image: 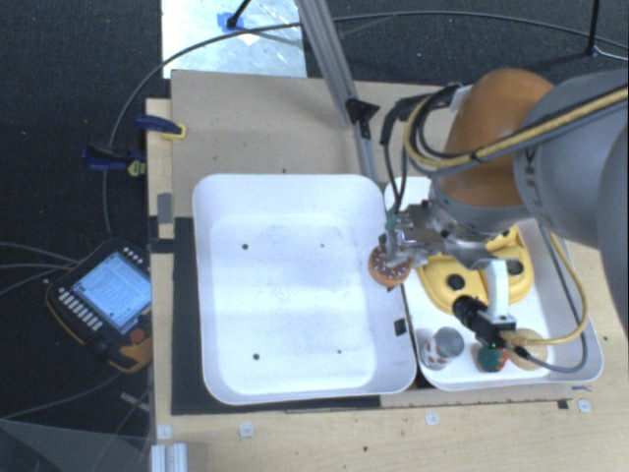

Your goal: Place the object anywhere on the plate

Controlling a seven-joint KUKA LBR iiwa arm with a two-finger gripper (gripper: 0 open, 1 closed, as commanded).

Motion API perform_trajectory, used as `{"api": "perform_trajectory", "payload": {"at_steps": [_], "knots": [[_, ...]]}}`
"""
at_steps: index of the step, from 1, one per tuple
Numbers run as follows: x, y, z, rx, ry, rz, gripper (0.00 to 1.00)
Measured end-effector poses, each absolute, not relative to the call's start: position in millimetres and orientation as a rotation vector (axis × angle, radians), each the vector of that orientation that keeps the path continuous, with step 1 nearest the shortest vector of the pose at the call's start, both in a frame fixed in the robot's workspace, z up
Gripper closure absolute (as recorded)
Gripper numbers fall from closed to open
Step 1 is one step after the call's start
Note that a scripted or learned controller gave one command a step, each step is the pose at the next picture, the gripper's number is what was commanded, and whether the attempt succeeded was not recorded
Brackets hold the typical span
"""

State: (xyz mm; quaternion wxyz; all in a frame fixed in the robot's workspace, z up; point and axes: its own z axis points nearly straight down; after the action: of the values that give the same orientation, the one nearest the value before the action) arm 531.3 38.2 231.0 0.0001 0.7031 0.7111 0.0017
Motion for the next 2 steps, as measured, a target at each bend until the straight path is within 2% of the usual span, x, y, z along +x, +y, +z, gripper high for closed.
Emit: {"api": "perform_trajectory", "payload": {"at_steps": [1, 2], "knots": [[531.5, 93, 217, 2.211, 2.235, 0.002, 1.0], [537.2, 122, 226, 2.212, 2.231, 0.004, 1.0]]}}
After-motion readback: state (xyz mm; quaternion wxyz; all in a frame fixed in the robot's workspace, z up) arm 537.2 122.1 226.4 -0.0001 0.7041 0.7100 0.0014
